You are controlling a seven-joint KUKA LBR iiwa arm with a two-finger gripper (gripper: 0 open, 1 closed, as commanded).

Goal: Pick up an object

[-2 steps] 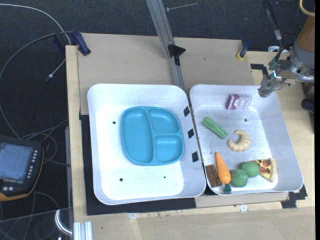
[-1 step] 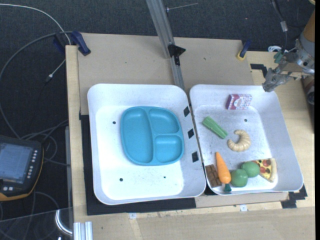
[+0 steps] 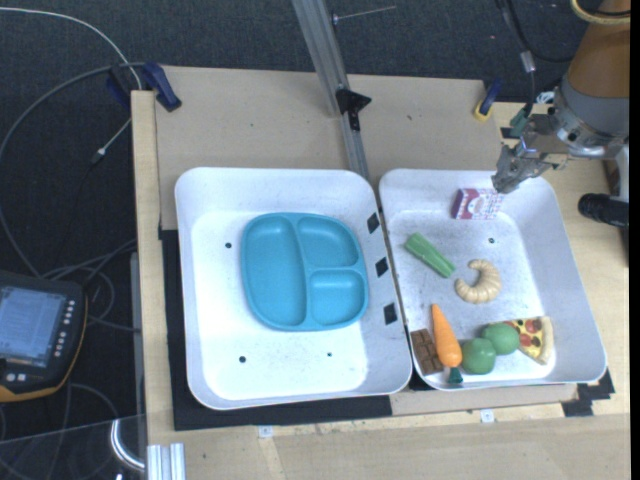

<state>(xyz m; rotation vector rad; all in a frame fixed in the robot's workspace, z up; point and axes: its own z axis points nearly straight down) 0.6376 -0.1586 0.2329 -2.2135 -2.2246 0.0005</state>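
White right bin [image 3: 560, 230] objects lie unlifted. The gripper [image 3: 506, 181] hangs just beside the purple-and-white carton [image 3: 474, 204]; its grip state cannot be judged, so picking remains.

grey arm reaching in from right, claw [image 3: 507, 180] angled down-left, low

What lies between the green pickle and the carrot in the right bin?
In the camera view, the croissant lies slightly right of that stretch; between the green pickle and carrot is bare bin floor.
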